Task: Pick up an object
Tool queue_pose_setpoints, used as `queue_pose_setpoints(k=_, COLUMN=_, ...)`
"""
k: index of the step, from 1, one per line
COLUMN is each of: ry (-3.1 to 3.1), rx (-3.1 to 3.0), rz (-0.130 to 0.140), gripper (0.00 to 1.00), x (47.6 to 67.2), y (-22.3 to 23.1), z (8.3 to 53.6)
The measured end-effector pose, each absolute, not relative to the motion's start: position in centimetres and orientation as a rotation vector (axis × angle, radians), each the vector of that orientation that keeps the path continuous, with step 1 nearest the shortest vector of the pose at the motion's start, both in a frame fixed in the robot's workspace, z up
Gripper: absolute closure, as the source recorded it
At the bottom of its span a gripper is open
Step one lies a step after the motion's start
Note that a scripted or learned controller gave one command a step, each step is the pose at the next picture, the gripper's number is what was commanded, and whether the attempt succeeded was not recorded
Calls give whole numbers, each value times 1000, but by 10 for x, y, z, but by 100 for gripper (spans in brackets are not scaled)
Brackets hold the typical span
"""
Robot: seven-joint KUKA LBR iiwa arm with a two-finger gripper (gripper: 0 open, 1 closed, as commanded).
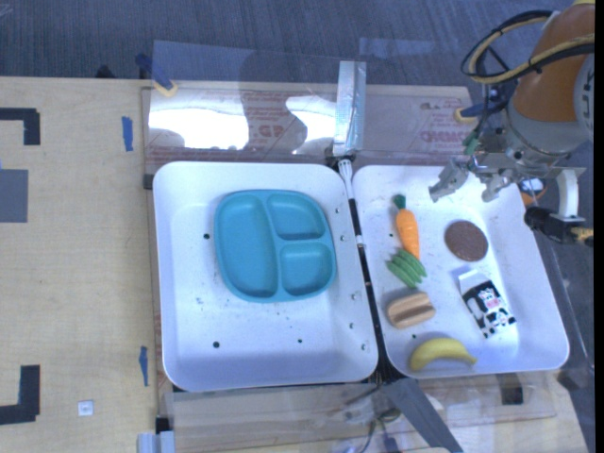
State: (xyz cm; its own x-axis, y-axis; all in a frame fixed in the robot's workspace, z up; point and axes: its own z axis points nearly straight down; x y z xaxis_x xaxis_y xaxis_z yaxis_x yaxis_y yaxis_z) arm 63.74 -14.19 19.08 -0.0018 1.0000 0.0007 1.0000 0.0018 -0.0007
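A: End effector (pixel 469 179) sits over the far edge of the right bin (pixel 552 295), its two fingers (pixel 445 185) spread apart, nothing between them.

B: Nearest object?

A: Brown round disc (pixel 466 240), just below the fingers toward the camera, not touching. Carrot (pixel 406 228) lies to its left, green beans (pixel 408 268) under the carrot.

B: Remainder of right bin?

A: Bun (pixel 411 309) mid-bin, banana (pixel 441 352) at the near edge, black-and-white packet (pixel 486 302) beside the disc's near side.

B: Left bin?

A: Left bin (pixel 189 328) holds a blue divided tray (pixel 275 243), well apart from the end effector.
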Motion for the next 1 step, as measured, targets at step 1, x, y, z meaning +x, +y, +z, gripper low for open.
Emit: queue_pose_setpoints(k=1, ry=-2515, rx=-1886, rz=-2, gripper=0, x=647, y=-111, z=91)
